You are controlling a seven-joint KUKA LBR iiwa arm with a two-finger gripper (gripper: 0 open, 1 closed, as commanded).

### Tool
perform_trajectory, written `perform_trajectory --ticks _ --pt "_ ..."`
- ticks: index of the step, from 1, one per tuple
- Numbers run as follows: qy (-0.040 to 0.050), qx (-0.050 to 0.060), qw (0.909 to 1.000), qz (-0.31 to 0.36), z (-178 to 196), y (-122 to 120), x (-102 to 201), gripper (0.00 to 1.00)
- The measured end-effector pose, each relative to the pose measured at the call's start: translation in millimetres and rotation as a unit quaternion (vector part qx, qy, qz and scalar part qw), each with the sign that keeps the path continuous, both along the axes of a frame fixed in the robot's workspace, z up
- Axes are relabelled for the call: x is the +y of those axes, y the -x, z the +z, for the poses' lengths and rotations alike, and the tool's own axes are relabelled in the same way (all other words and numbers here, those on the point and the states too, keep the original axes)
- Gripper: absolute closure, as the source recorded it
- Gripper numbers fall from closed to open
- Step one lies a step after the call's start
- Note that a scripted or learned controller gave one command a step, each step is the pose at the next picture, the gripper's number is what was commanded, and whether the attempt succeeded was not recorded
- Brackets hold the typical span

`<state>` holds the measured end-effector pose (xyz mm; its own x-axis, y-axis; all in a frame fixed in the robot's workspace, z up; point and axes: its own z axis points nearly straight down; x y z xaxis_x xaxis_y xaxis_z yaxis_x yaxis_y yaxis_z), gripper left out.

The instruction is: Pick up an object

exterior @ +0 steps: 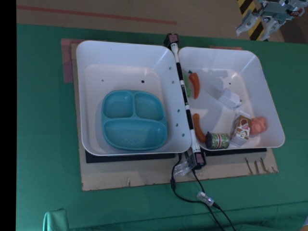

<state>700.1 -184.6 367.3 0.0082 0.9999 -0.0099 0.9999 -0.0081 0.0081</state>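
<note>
The hand (262, 24) hangs at the top right corner of the view, above the desk (43, 105) and beyond the far rim of the right bin (269, 95). Its 2 fingers are spread apart with nothing between them, so it is released and carrying nothing.

Every candidate for picking lies below and to the left of the hand, down in the right bin. Nearest to it is a small white block (229, 98) around the middle of the bin floor. Along the bin's left wall lies a carrot (194, 84), its long axis running roughly from far to near, with the green top at the far end. A second orange stick (197, 127) lies lower along the same wall, also lengthwise, ending just beside a dark can (217, 140) tipped on its side. To the right of the can stands a small carton (241, 129), and touching it is an orange soft lump (259, 124) near the right wall.

The left bin (91, 81) holds only 1 thing, a blue divided plate (134, 120) with 3 compartments, all bare. It lies well apart from the hand.

My judgement: the white block is the easiest reach, since it sits alone with space around it.
</note>
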Motion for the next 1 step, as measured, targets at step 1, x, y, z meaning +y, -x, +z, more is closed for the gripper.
perform_trajectory --ticks 1 --pt "0.0034 -0.008 1.0000 -0.003 20.9 -1.0 -1.5 1.00"
